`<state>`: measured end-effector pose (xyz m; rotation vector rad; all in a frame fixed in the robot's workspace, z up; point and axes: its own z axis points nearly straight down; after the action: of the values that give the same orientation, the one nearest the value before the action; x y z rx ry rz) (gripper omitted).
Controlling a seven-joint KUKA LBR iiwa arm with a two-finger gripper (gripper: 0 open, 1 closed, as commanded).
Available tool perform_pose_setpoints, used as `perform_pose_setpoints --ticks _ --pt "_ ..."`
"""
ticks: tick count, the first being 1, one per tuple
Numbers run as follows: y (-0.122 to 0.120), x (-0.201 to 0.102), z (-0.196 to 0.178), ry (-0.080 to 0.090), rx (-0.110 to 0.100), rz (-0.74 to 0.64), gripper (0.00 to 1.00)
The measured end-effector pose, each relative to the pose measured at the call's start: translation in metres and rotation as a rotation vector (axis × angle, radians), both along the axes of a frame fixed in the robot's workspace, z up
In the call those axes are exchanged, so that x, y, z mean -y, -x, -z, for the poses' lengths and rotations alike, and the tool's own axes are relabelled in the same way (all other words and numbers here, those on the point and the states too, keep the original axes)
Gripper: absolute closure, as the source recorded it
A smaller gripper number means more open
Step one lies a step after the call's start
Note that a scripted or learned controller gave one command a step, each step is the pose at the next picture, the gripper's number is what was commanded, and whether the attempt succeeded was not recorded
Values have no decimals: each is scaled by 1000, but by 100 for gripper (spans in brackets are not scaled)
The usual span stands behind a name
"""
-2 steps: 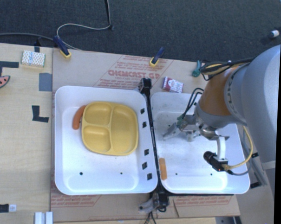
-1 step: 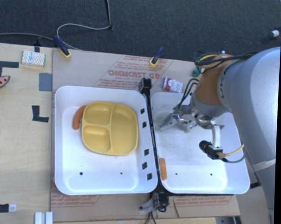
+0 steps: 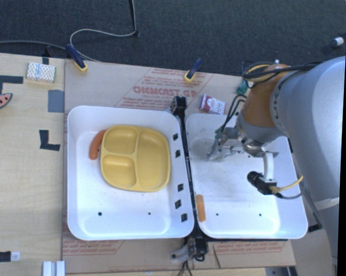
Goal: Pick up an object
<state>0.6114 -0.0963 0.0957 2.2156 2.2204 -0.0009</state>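
From my station I see the grey arm's two-finger gripper (image 3: 217,153) low over the right-hand shallow white bin (image 3: 238,220); I cannot tell its state. A small orange carrot-shaped piece (image 3: 200,207) lies at that bin's left wall. In the left-hand white bin (image 3: 123,221), a yellow sectioned plastic plate (image 3: 135,158) touches an orange sausage-shaped toy (image 3: 95,144).

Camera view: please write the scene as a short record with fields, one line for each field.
left bin: holds the yellow divided plate and an orange carrot-like piece touching the plate's left edge
right bin: holds a small orange piece by its left wall
gripper: low over the upper part of the right bin, nothing seen between it
arm: reaches in from the right
outside bins: small red packet on cardboard above the right bin
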Motion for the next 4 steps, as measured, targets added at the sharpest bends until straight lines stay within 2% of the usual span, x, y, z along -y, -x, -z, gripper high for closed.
perform_pose_setpoints --ticks 1,2,3,4 --pt "0 0 -9 0 -2 0 100" --pt "45 -2 9 -2 3 2 100" --pt "45 -4 9 -5 1 0 0" --pt "45 -3 0 -1 2 0 100"
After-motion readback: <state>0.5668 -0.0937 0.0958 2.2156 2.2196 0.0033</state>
